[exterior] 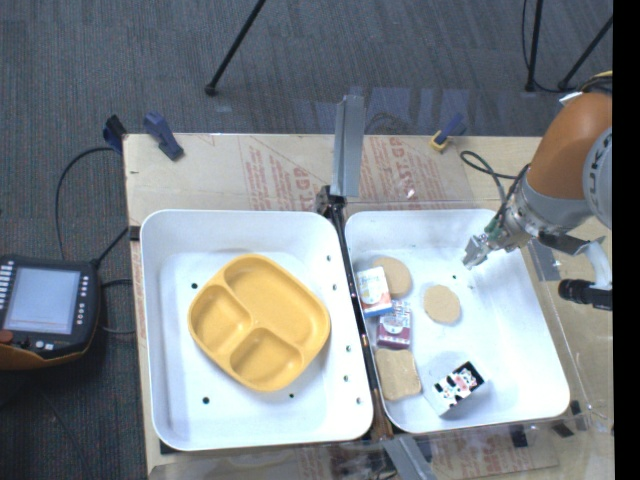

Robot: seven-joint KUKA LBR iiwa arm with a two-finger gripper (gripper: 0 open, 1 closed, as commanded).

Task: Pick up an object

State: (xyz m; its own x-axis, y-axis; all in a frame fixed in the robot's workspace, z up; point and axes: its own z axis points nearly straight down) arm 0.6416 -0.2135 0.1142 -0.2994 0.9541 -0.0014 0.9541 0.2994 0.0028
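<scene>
My gripper (pixel 474 255) hangs over the upper right part of the right bin (pixel 520 368), reaching in from the right below the orange band of the arm. It is above bare bin floor, up and to the right of a round tan cookie (pixel 442 304). A second round cookie (pixel 396 272) lies half under a small red, white and blue box (pixel 373 290). Below them are a dark red packet (pixel 395 326), a tan bread slice (pixel 398 374) and a black-and-white patterned carton (pixel 458 384). Nothing shows in the gripper.
The left bin (pixel 170 268) holds a yellow three-compartment plate (pixel 259 321). A grey post (pixel 347 148) stands at the back between the bins. A handheld control pendant (pixel 45 308) lies off the bench at the left.
</scene>
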